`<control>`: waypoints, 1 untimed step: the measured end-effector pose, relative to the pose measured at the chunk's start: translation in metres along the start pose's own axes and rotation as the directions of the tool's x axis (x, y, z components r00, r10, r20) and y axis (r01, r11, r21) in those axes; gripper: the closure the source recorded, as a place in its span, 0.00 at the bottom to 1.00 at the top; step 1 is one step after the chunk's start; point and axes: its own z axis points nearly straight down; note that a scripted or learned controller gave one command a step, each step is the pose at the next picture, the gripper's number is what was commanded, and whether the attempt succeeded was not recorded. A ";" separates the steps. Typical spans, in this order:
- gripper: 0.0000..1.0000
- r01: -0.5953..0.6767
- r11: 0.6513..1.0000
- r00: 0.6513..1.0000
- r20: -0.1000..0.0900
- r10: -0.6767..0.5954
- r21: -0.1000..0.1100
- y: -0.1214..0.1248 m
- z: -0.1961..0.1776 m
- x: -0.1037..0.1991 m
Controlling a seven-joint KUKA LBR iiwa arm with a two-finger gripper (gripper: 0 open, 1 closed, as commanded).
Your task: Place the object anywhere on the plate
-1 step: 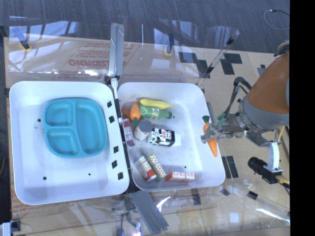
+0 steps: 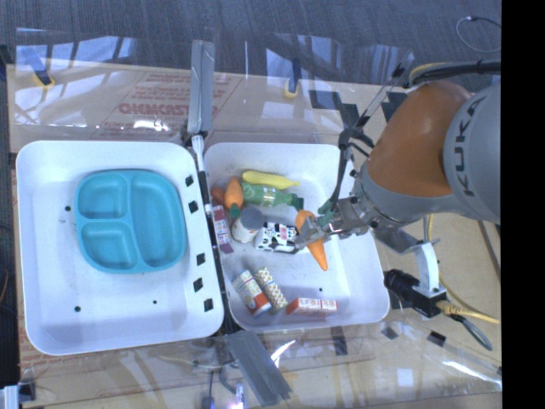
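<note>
2 white bins sit side by side, their inner walls touching along a dark strip with black clips. The left bin [image 2: 34,254] has open floor all around the plate [image 2: 130,220] — a blue plate with 3 compartments, lying flat toward the bin's upper middle, nothing on it. The widest bare room is below and to the right of it.

The right bin [image 2: 362,292] is crowded in its upper left and thin elsewhere. A banana [image 2: 269,180] lies near the top, with a green bottle [image 2: 271,197] just below it. An orange piece [image 2: 233,192] and a grey lump [image 2: 248,221] sit near the left wall. A black-and-white item [image 2: 276,237] lies in the middle, and a carrot [image 2: 318,254] points down and right just beside it. Lower down, 2 small cans [image 2: 260,290] lie tilted, and a flat red-and-white packet [image 2: 317,305] rests near the bottom wall. The floor at right centre is bare.

The arm comes in over the bin's right wall, its orange band covering that edge. The gripper [image 2: 308,226] is low over the bin's middle, at the carrot's top end and close to the black-and-white item. Its tips blur into the clutter — I cannot tell whether it is open, closed or holding anything. Which object is meant is unclear; all lie in the right bin, well apart from the plate.
</note>
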 end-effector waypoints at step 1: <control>1.00 0.208 0.978 0.978 0.000 -0.208 0.002 0.032 0.059 0.068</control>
